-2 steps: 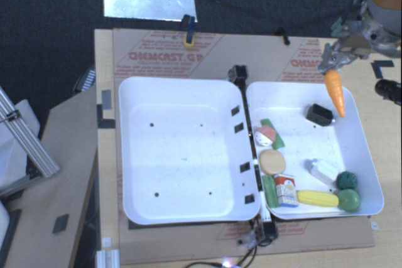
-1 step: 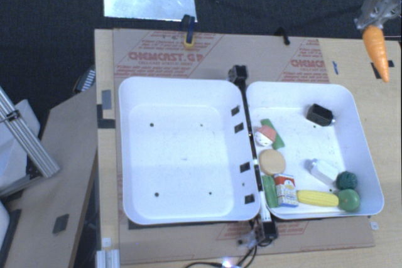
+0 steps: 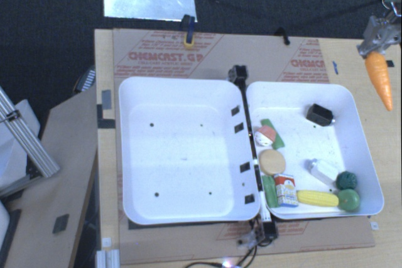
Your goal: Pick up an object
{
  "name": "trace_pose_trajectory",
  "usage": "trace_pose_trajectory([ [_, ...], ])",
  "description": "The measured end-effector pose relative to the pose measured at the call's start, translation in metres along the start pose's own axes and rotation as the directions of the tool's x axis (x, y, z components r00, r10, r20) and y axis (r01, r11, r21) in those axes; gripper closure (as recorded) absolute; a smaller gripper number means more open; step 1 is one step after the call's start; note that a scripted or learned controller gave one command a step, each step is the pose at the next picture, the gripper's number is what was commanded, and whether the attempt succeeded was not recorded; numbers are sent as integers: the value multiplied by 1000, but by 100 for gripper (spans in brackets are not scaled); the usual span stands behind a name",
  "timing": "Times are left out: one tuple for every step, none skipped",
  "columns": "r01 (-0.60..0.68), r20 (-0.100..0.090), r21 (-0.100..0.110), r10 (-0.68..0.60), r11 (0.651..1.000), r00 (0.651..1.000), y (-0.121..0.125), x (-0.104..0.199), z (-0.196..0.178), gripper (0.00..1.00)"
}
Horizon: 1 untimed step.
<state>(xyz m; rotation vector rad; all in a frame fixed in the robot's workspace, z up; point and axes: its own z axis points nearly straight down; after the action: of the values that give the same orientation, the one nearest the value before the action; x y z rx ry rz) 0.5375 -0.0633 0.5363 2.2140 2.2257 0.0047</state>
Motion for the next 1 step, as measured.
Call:
trace_pose_trajectory([
  [-1,0,1,1,1000,1000,-38,8,1,100],
])
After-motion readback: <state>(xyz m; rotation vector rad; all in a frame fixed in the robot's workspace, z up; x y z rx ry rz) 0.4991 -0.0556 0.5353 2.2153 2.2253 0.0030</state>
